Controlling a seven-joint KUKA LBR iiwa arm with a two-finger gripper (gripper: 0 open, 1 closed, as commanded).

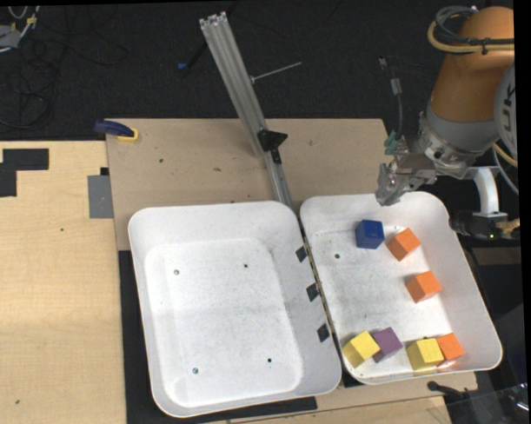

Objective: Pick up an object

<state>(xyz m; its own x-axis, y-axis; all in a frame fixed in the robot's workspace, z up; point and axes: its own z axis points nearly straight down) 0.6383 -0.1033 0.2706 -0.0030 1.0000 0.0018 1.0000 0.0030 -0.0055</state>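
Blue cube (368, 234) sits near the right bin's (462, 243) far edge, beneath the gripper (392, 190), grip state unclear; the touching orange cube (404, 243) could block a descent.

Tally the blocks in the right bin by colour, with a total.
Small blue block: 1
Small orange blocks: 3
Small yellow blocks: 2
Small purple block: 1
Total: 7

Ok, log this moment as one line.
gripper: above right bin's far edge | nearest: blue cube | holding: nothing seen | cubes in bin: seven
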